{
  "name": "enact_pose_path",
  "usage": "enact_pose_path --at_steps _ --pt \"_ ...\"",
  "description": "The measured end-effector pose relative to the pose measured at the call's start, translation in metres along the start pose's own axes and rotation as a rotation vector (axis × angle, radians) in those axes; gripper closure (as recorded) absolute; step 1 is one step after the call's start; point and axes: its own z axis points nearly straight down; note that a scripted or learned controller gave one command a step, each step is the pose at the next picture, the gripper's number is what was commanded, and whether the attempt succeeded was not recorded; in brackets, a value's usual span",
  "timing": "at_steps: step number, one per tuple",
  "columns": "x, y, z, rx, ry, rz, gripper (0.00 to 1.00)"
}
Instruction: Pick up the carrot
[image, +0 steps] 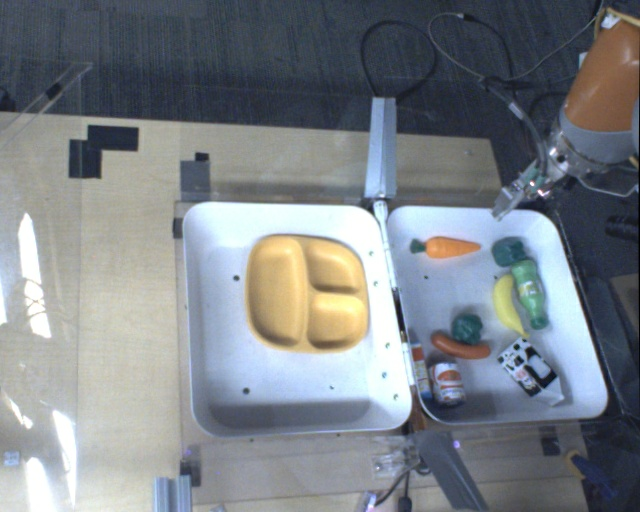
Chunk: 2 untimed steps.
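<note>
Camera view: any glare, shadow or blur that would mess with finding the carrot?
Camera view: the carrot is evenly lit and crisp against the white right bin; bright reflection streaks sit far left on the bench; a soft shadow lies in the left bin; the claw looks slightly blurred.

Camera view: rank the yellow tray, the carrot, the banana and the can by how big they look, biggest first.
1. Yellow tray, by far the largest.
2. Carrot and banana: they look alike in size, so I won't rank them.
3. Can, smallest, though partly cut by the bin edge.
</note>
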Motion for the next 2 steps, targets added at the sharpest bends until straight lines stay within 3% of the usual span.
enact_pose_path --at_steps 1,2 --pt "0.078 -0.005 0.117 0.004 0.005 0.133 1.00" --pt "0.114 0.005 0.036 0.001 0.004 0.110 1.00"
